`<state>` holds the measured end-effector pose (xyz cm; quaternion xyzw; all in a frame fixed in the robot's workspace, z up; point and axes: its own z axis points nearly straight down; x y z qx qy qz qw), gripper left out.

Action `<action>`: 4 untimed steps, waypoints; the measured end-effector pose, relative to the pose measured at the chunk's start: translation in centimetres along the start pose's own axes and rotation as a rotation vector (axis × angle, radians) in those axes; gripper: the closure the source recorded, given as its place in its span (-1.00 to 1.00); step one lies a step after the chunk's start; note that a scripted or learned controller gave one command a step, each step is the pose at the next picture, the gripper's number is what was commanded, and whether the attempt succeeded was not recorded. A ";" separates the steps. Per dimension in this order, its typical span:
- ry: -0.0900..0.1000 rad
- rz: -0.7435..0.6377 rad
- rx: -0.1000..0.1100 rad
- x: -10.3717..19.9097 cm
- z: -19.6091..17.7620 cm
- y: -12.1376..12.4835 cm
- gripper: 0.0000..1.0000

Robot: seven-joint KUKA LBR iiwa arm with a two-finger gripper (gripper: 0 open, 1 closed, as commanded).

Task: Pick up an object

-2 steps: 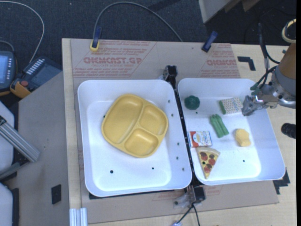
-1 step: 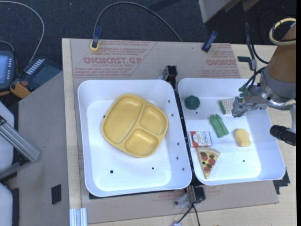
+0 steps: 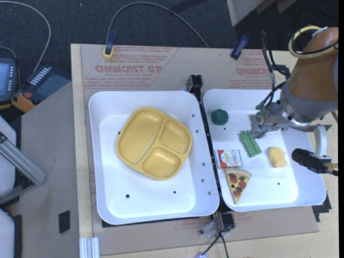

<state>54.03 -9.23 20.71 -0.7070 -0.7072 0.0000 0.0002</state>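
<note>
Bench (image 3: 161, 69), paper-covered: two white bins directly on it. Right bin (image 3: 301, 198) beneath gripper (image 3: 257, 127); left bin (image 3: 102, 160) well apart from it.

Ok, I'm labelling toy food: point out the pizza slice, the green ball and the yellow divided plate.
pizza slice (image 3: 237, 183), camera view, middle of topping
green ball (image 3: 219, 116), camera view, its top
yellow divided plate (image 3: 155, 143), camera view, central ridge

Arm (image 3: 314, 63) cut off at right edge — hiding part of right bin (image 3: 236, 98).
</note>
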 end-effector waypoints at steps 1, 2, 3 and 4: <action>0.000 0.000 0.000 3.9 -0.6 -0.9 1.00; 0.000 0.000 0.000 9.2 -0.2 -1.5 1.00; 0.000 0.000 0.000 13.0 -0.8 -1.9 1.00; 0.000 0.000 0.000 13.0 -0.8 -1.9 -1.00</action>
